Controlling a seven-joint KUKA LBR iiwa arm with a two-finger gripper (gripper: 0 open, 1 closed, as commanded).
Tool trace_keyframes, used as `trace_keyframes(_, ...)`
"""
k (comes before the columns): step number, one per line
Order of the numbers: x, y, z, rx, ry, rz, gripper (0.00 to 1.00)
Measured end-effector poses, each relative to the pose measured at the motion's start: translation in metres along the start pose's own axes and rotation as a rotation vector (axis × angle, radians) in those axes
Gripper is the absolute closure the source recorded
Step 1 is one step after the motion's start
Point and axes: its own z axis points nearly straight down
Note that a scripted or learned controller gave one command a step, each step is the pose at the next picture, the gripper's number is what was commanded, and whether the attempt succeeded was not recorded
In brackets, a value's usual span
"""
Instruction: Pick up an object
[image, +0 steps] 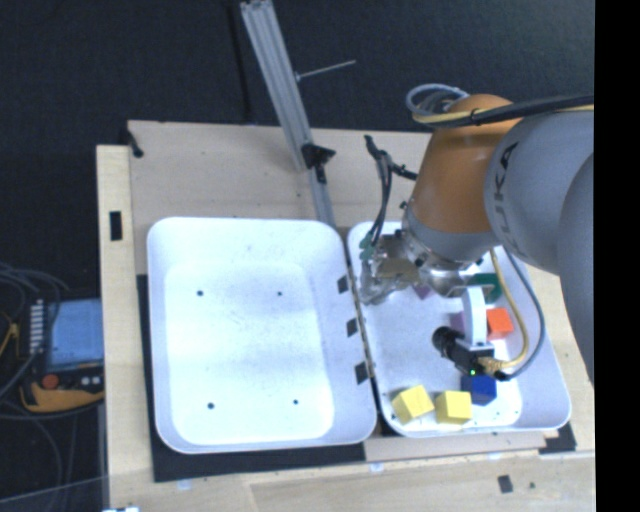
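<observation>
Dark floor surrounds my pale wooden bench (115, 300), which bears two white bins side by side, and in the right bin (545, 405) I see two yellow blocks (412, 404) near its front edge, a blue block (482, 389) just beside them and an orange block (498, 322) farther back. My arm (520, 185) reaches in from the right, its orange band bent low over that bin's back left, and the gripper (385, 275) hangs at the bin's left wall; whether it is clenched or released I cannot tell. Part of "KUKA" shows on the grey link.
</observation>
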Motion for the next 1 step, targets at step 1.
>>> trace_keyframes(1, 0.0522, 0.0019, 0.0075, 0.003, -0.001, 0.001, 1.00)
